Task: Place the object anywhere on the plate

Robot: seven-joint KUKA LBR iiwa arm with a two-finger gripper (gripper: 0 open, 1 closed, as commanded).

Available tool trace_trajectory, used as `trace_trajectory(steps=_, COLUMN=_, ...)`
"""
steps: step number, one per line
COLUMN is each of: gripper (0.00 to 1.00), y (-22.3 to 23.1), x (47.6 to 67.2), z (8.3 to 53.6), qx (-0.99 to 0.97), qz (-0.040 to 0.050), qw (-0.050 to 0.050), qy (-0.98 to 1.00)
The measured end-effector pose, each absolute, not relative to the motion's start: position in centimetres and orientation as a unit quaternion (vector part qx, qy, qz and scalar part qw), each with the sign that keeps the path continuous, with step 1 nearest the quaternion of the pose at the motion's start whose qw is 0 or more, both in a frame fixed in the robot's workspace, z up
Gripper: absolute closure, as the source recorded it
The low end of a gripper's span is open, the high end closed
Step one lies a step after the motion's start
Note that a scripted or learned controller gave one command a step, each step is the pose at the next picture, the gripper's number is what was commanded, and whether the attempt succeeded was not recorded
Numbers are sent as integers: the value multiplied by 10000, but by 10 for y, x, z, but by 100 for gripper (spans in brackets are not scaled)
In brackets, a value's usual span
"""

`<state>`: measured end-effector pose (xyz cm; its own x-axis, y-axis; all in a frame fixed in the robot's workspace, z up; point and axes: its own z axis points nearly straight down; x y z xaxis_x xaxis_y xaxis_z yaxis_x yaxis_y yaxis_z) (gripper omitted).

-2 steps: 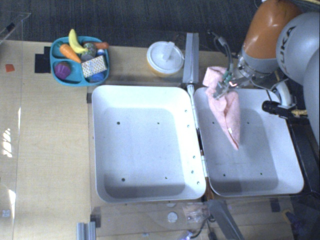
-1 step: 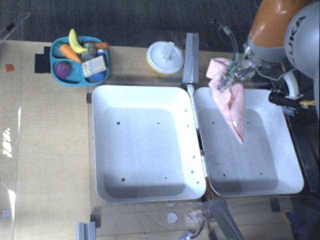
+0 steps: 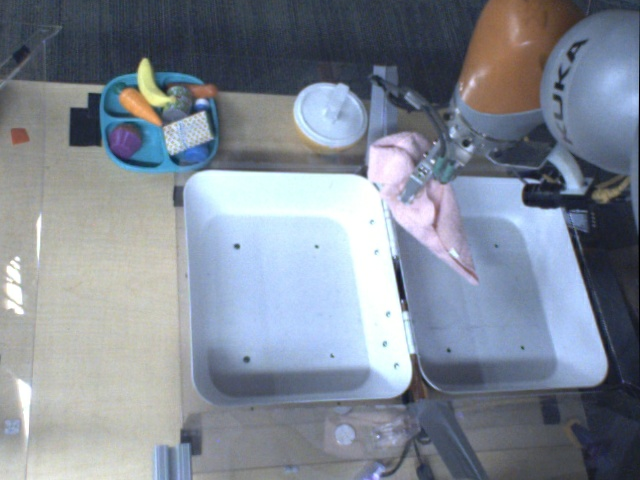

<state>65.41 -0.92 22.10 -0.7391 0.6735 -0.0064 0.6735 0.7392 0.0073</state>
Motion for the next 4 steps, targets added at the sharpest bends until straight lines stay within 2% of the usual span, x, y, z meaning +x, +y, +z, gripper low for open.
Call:
trace_trajectory(steps=2, gripper=100, y=84, x=628, z=220, qx=2, qz=21, qw=53, qy=10000)
trace_trajectory(steps=3, gripper=100, y=129, x=605, z=233, qx=-14, qz=23, qw=56, qy=10000)
trace_trajectory(steps=4, gripper=100, y=180, x=592, z=223, qx=-14, qz=21, qw=41, qy=10000)
